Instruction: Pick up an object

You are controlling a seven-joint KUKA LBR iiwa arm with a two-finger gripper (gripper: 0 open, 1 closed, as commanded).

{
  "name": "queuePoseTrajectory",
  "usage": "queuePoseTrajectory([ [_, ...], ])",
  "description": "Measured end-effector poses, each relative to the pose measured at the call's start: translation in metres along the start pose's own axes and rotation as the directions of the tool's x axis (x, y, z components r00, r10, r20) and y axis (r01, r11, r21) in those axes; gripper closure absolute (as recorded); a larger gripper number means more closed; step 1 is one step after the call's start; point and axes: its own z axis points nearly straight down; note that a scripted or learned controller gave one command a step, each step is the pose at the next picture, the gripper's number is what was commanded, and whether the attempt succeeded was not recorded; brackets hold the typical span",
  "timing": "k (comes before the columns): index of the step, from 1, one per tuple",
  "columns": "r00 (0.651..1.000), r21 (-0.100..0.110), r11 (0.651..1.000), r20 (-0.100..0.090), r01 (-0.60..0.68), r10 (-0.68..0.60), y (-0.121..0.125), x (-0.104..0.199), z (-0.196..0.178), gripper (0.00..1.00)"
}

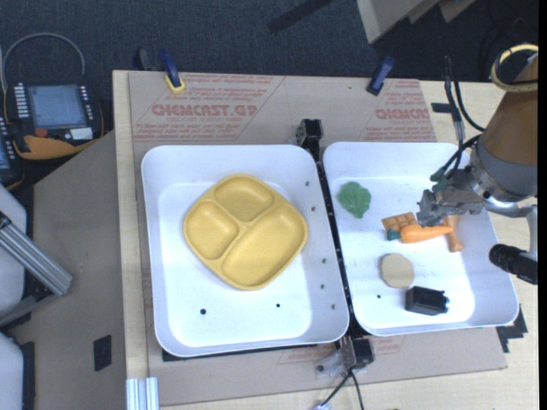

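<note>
My gripper (438, 214) hangs over the right bin (367, 156), just above an orange carrot (425, 235) that lies across the bin's middle. A small brown piece (397, 224) rests at the carrot's left end and another brown piece (454, 242) at its right end. A green broccoli-like lump (354, 198) sits to the left, a tan round disc (397, 270) lies below the carrot, and a black block (426, 301) sits near the front rim. Nothing shows between the fingers.
The left bin (158, 254) holds a yellow divided plate (245, 230). A black clamp (308, 132) stands between the bins at the back. Cables and the arm's grey-orange body (513, 135) crowd the right side; a pendant (53, 114) lies off the bench at left.
</note>
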Motion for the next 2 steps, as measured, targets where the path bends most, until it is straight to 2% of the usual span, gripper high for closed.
queuePoseTrajectory([
  [1,1.0,0.0,1.0,0.001,-0.001,0.001,-0.003,0.047,0.004,1.0],
  [2,1.0,-0.005,1.0,0.001,0.002,-0.002,0.003,0.104,-0.007,1.0],
])
